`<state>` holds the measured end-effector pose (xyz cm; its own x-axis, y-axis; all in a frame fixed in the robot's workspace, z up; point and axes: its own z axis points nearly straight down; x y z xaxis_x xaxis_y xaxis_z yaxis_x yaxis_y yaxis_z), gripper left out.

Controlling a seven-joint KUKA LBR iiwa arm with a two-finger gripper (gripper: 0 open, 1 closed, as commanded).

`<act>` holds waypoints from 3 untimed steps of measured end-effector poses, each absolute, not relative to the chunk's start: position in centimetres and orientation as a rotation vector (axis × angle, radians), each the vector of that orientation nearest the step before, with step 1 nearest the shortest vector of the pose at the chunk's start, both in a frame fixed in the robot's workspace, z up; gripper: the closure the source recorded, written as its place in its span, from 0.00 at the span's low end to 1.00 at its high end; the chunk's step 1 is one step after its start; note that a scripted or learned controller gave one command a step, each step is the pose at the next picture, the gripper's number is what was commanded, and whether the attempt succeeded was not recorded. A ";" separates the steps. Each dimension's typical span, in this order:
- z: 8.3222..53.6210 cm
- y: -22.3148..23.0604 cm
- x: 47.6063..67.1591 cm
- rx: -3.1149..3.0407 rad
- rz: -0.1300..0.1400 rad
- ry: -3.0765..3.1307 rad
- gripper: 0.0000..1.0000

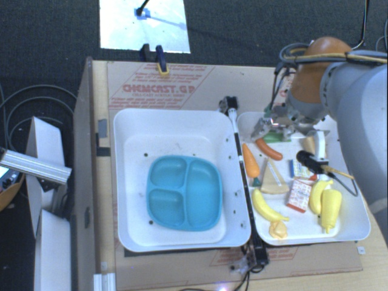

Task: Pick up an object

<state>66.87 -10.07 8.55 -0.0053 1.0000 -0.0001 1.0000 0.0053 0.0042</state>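
The right bin [364, 223] holds several toy foods. An orange carrot [250, 160] lies along its left wall, with a red sausage [268, 149] just right of it. Nearer the front lie a banana [267, 205], a pale wedge [276, 185], a red-and-white packet [298, 196] and two yellow pieces [329, 208]. My gripper [268, 126] hangs over the bin's far left corner, just beyond the sausage, above a small green thing [274, 137]. The slant hides what lies between its tips.
A blue divided plate [183, 193] lies in the left bin [130, 162]. The rim between the two bins [239, 162] runs close to the carrot. My grey arm covers the right bin's far right corner. A small orange-yellow piece [279, 228] sits by the front wall.
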 end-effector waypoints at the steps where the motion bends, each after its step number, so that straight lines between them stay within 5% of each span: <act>1: 9.7 -10.1 66.9 2.210 0.006 2.225 1.00; 2: 9.7 -10.1 66.8 2.210 0.005 2.226 0.00; 3: 8.5 -11.8 66.9 2.219 0.002 2.219 0.00</act>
<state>66.91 -11.83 8.49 0.0000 1.0000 -0.0013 1.0000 0.0000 0.0032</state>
